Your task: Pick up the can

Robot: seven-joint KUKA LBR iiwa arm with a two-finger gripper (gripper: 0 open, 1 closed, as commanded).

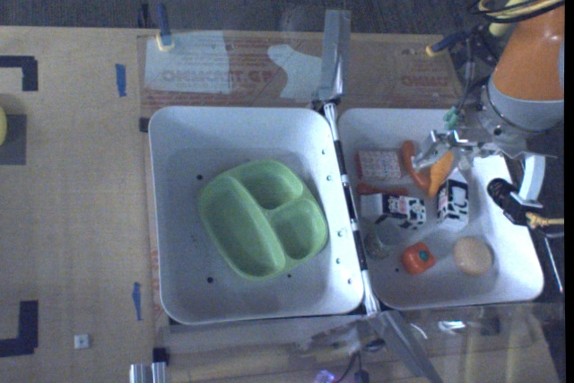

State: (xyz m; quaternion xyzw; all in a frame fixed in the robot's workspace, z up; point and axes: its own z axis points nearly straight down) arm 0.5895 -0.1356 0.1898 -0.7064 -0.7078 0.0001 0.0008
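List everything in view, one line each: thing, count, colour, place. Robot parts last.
bins: 2, white, side by side on the bench
divided plate: 1, green, in the left bin
patterned box: 1, red and white, upper left of the right bin
black-and-white cartons: 2, middle of the right bin
can: 1, greyish, by the right bin's left wall; hard to make out
tomato-like toy: 1, red-orange, lower middle of the right bin
round bun-like item: 1, tan, lower right of the right bin
gripper: 1, metallic, above the right bin's upper part, by orange items
arm: 1, grey with orange band, from the right
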